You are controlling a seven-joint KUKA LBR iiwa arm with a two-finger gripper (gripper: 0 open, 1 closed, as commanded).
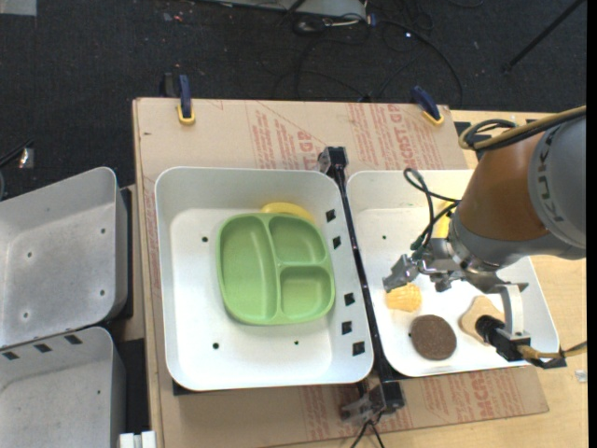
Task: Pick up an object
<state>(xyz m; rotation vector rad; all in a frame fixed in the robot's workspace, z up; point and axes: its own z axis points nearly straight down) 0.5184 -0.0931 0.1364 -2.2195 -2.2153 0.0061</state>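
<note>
Touching the pincer [408, 276]: yellow corn [403, 298]

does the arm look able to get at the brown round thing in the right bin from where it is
Probably yes: the brown disc lies flat and uncovered, just below the gripper, with a gap between it and the yellow piece.

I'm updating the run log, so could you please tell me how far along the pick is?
Done: the arm has reached into the right bin, with the pincer low, just above the yellow corn piece. In hand: nothing visibly held. Left: grasping and lifting an object; the corn, the brown disc and the green divided plate all lie in their bins.
</note>
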